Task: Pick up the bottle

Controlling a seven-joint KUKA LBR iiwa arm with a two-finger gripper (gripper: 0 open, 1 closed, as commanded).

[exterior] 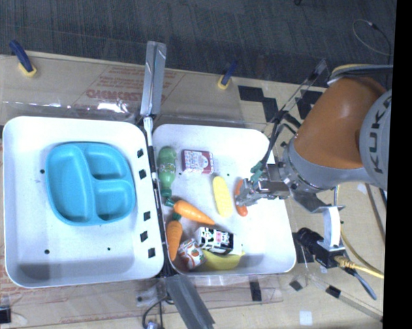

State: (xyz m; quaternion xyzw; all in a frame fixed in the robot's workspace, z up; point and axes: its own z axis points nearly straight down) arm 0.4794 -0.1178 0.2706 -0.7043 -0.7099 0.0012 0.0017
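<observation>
- Two white bins sit side by side; the left bin (pixel 18 254) carries a blue tray (pixel 91 182).
- Right bin (pixel 258 139): bare floor lies between the gripper (pixel 249 193) and its far wall.
- Green bottle (pixel 167 172) lies along the right bin's left wall, well apart from the gripper.
- Carrot (pixel 193 211), yellow piece (pixel 222 195), and maroon packet (pixel 196 161) crowd beside the bottle.
- Whether the jaws are wide or closed, I cannot tell.

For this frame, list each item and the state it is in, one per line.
Bottle: green, lying along the right bin's left wall, untouched.
Gripper: low over the right bin's right side, an orange item at its tip.
Blue tray: flat in the left bin.
Two carrots: lying mid-bin.
Yellow item: lying beside the gripper.
Right bin: holds the clutter.
</observation>
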